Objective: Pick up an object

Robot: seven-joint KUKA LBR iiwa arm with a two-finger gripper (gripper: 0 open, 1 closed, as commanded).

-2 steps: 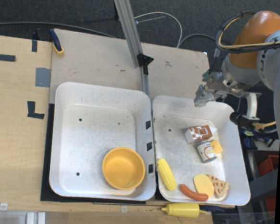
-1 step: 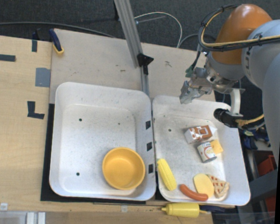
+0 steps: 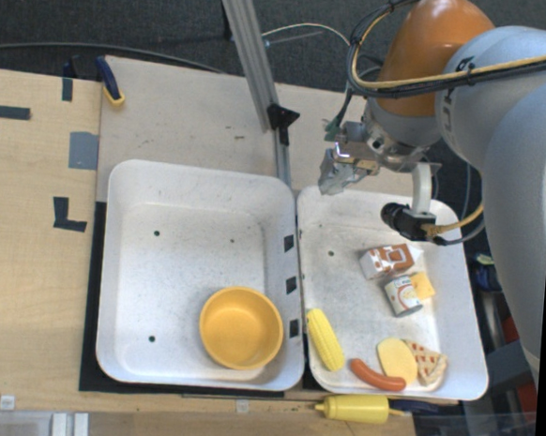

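1. Pale wood table (image 3: pixel 27 240) carries two white bins side by side; dark tape marks (image 3: pixel 62 213) sit on its left part.
2. Nearest, a mustard bottle (image 3: pixel 357 408) lies on its side on the table, just outside the right bin's (image 3: pixel 347 228) near rim.
3. In the left bin (image 3: pixel 120 247), a yellow bowl (image 3: pixel 239 327) stands upright near the near right corner.
4. Along the right bin's near edge: a corn cob (image 3: pixel 325 339) by the left wall, then a sausage (image 3: pixel 376 376), a yellow slice (image 3: pixel 396 358) touching it, and a waffle wedge (image 3: pixel 428 364) against the slice at the right.
5. Farther in, at mid-bin, a small can (image 3: pixel 401 296) lies tilted with a yellow block (image 3: pixel 423 286) touching its right side.
6. Just beyond them sits a brown-and-white carton (image 3: pixel 387 260), close to the can.
7. The gripper (image 3: pixel 335 180) hangs at the right bin's far left corner, well apart from every item and holding nothing visible; whether it is apart or together I cannot tell.
8. The grey arm (image 3: pixel 508 99) with its orange band reaches in from the right, above the far rim.
9. A grey metal bar (image 3: pixel 253 51) slants up from between the bins at the far side.
10. Farthest left, a blue-and-yellow clamp (image 3: pixel 110 82) grips the table edge.
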